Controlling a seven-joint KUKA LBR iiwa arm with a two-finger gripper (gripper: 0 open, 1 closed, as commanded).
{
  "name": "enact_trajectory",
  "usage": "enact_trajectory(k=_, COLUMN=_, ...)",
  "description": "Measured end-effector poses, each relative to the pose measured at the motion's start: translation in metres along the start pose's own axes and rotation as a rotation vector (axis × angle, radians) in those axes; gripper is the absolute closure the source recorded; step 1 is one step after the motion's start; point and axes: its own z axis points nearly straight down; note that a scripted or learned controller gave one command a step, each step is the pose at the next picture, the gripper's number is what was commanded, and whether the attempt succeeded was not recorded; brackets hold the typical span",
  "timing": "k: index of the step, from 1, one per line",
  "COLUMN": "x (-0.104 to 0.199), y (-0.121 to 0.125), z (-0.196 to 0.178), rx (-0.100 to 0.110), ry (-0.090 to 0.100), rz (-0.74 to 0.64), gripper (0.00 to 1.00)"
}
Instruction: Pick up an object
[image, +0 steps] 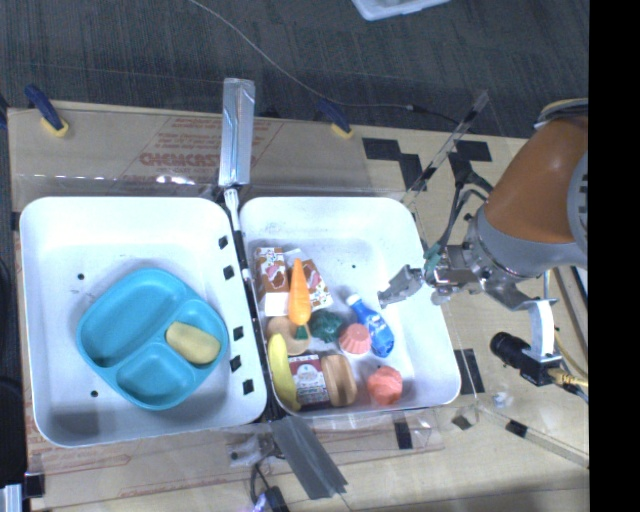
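The left bin (50, 300) holds a blue divided plate (140, 340) with a yellow potato-like piece (193, 342) in one compartment. The right bin (330, 220) holds toy food: carrot (299, 292), banana (281, 372), blue bottle (371, 325), snack packet (272, 272) with unreadable print. The gripper (402, 284) hovers over this bin's right wall, holding nothing visible; its opening cannot be told.

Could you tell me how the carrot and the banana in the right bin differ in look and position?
The carrot is orange, short and tapered, while the banana is yellow, longer and gently curved. The carrot lies toward the middle of the pile, on a brown packet, whereas the banana lies along the left wall of the right bin, near its front corner. Both lie roughly lengthwise, front to back, in the same bin, apart from the gripper.
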Motion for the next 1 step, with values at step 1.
enact_trajectory(k=1, x=0.0113, y=0.0050, z=0.1432, rx=-0.014, ry=-0.006, rz=-0.081, gripper=0.00)
